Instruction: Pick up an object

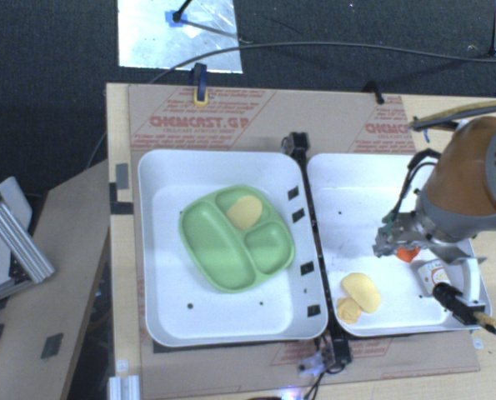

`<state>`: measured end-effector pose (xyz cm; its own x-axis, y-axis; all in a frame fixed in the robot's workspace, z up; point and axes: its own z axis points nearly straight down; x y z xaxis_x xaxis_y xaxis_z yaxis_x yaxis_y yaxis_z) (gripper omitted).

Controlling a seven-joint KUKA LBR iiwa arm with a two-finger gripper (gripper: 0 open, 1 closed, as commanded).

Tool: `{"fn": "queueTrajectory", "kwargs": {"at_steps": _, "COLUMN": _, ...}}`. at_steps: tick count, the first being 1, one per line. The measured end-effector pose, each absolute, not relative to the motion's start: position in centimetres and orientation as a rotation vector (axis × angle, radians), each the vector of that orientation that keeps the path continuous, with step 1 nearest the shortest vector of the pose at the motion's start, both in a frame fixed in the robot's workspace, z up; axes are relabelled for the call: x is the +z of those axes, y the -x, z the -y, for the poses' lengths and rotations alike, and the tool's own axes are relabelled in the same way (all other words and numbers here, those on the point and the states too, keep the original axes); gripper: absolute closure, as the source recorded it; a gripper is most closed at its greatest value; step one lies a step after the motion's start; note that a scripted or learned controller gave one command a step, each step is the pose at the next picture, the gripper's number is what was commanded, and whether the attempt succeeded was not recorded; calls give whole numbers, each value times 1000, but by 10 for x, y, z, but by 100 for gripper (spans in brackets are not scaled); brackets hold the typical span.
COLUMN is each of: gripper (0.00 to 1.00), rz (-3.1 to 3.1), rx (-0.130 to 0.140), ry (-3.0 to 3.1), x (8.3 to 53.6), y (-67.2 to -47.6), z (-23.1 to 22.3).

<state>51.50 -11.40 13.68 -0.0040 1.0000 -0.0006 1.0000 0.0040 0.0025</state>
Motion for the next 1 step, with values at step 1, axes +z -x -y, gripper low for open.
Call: {"fn": "queueTrajectory", "kwargs": {"at_steps": 1, "gripper": 100, "rz": -2224, "rx": 3, "ry": -2215, "x": 179, "y": -518, "z": 116}}
